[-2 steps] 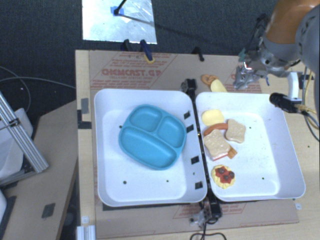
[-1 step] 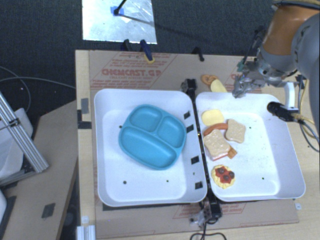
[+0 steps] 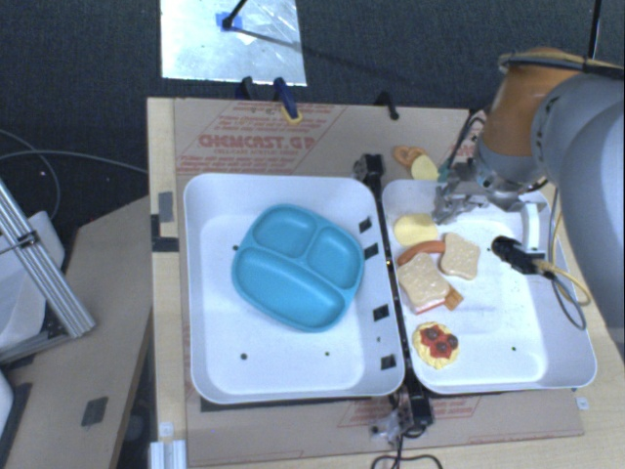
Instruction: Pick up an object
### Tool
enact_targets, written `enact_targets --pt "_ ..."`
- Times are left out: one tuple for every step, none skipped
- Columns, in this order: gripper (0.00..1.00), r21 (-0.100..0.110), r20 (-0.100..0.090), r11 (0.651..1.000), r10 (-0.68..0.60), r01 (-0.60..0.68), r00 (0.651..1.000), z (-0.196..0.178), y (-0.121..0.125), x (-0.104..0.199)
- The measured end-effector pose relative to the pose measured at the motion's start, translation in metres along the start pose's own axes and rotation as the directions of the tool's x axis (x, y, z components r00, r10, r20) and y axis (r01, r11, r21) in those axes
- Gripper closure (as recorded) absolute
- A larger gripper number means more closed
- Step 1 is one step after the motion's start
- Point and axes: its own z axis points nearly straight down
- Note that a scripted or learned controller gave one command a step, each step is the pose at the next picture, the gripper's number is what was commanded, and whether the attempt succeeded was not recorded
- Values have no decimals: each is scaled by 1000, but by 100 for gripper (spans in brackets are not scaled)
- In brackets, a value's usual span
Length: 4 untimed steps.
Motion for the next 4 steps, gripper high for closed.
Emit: enact_targets --pt "0 -10 2 1000 -3 3 1000 -7 3 0" --pt "0 -16 4 1000 -1 1 1000 23 -21 4" --pt "0 -19 6 1000 -5 5 1000 23 -21 25" --pt "0 -11 2 1000 -1 1 1000 13 -27 9"
